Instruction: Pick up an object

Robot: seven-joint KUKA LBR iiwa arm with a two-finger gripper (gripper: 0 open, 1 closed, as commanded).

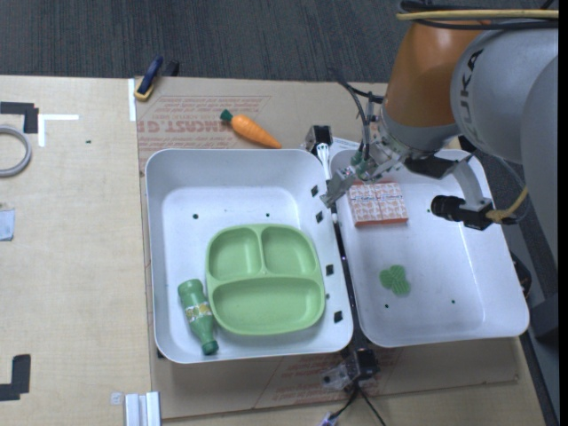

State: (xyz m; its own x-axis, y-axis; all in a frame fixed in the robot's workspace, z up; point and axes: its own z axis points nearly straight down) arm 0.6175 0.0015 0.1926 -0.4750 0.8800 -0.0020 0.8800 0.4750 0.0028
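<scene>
My gripper [352, 177] hangs low over the far left corner of the right bin [497, 318], under the orange-banded wrist. Just right of it, touching or nearly so, a small red-and-white patterned box [380, 206] lies flat on the bin floor. A small green lumpy object [395, 280] rests nearer the front of the same bin. In the left bin [169, 238] sit a green divided plate [264, 280] and a green bottle [197, 316] lying beside the plate's left edge.
An orange carrot [251, 130] lies on the cardboard behind the left bin. A blue clip [149, 78] sits at the cardboard's far left corner. The arm's bulk covers the right bin's far right part. A tape roll [11, 150] lies at the far left.
</scene>
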